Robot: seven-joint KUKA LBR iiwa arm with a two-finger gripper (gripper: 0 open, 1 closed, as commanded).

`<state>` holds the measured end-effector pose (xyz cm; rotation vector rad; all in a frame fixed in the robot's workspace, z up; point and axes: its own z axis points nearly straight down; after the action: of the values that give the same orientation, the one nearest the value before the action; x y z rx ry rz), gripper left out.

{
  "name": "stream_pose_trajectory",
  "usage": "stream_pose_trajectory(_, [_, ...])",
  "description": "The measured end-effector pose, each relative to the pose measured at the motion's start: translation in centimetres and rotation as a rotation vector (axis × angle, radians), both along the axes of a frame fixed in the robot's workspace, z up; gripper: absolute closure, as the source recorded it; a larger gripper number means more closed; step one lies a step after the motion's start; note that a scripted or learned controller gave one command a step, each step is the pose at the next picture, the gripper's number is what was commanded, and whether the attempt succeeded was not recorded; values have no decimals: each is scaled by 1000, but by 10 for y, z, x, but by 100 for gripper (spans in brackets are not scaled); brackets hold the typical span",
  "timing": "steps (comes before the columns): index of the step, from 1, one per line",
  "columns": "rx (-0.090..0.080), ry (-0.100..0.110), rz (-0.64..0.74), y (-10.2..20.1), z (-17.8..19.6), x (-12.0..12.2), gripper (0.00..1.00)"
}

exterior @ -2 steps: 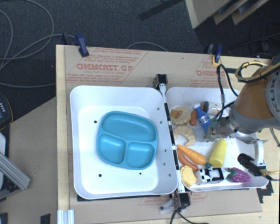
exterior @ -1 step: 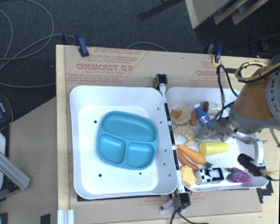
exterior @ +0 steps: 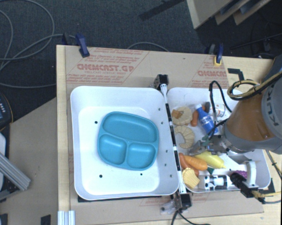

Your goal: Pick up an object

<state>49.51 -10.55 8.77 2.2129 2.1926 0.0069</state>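
1. Two shallow white bins are seen side by side on the table [exterior: 62, 130].
2. The left bin [exterior: 80, 144] is occupied by a blue divided plate [exterior: 127, 140].
3. The right bin [exterior: 178, 95] is crowded with toy food: a tan cookie-like piece [exterior: 180, 115], a ridged beige piece [exterior: 185, 135], an orange carrot [exterior: 194, 162], a yellow banana-like piece [exterior: 211, 159] and a blue item [exterior: 206, 120].
4. The arm [exterior: 251, 118] is reached in from the right, low over the right bin.
5. The pincer [exterior: 209, 145] is lowered among the objects, just above the yellow piece; whether it is wide or narrow cannot be told.
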Motion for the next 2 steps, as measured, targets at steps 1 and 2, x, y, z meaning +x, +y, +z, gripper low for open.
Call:
stream_pose_trajectory(1, [13,16,11,-14,-3,61,0])
stream_pose_trajectory(2, [16,24,8,-21,-3,47,0])
